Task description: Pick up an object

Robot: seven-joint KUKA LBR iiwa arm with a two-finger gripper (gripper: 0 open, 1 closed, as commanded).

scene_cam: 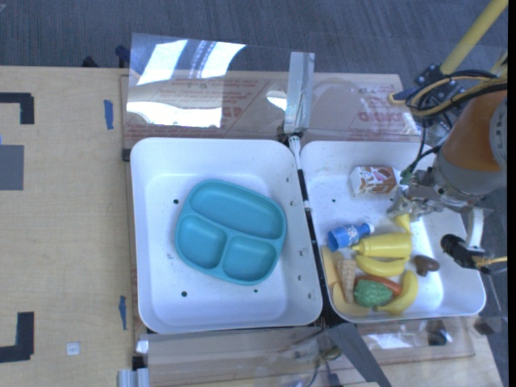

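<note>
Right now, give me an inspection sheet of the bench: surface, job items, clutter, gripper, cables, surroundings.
Surface: wooden bench, two white bins side by side.
Job's things: right bin holds snack packet, blue bottle, yellow bananas, green vegetable.
Clutter: teal divided tray in left bin.
Gripper: gripper low over right bin, near bananas; finger state unclear.
Cables: yellow and black bundle by the arm.
Surroundings: clear panels behind bins, grey floor.

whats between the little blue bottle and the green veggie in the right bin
In the camera view, a yellow banana lies across the stretch between the blue bottle and the green vegetable, with a piece of red toy food just under it.
</note>
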